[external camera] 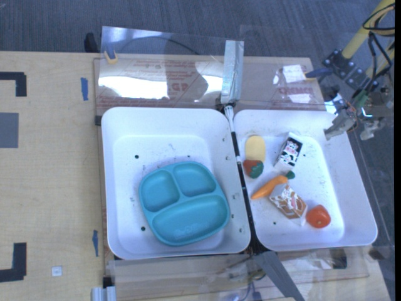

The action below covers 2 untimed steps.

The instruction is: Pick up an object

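1. Jaws (341, 123) of the robot arm hang at the upper right rim of the right bin (360, 196); whether they are open or closed cannot be told, and nothing is seen between them.
2. Right bin contents, all well apart from the jaws: a black-and-white carton (290, 151) nearest them, a yellow piece (255, 147) beyond it, a red-and-green piece (253, 167) just below that.
3. Lower in the right bin lie a carrot (270, 186), a patterned packet (288, 202) touching it, and an orange-red ball (319, 217).
4. Left bin (119, 187), beside the right bin, carries a blue divided plate (183, 202).
5. Step, as judged: approach, before any grasp. Next move calls for choosing one item, travelling over it, then descending.
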Tool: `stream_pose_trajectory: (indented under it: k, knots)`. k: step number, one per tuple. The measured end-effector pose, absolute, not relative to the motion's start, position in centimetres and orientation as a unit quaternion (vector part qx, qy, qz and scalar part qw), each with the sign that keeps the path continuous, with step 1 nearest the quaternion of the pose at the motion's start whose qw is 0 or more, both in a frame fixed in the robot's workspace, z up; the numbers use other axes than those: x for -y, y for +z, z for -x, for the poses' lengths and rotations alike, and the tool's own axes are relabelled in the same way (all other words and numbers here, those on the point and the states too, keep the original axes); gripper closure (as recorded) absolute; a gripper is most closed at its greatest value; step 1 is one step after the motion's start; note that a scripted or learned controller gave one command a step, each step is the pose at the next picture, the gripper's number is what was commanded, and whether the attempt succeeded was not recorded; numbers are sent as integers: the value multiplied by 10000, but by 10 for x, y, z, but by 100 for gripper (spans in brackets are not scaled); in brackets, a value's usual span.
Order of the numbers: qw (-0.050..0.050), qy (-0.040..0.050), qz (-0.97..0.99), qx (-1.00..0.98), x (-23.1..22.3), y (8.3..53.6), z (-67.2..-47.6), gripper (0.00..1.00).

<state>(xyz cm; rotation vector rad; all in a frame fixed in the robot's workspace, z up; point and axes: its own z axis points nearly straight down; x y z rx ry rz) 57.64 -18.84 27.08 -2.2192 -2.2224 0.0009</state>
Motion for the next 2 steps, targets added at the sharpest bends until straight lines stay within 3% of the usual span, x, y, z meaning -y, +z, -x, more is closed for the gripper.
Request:
stream_pose_trajectory:
  k: [1, 2]
  knots:
    - [31, 21, 7118, 7024, 146, 167, -558, 0]
    - [18, 11, 7174, 6967, 108, 115, -601, 0]
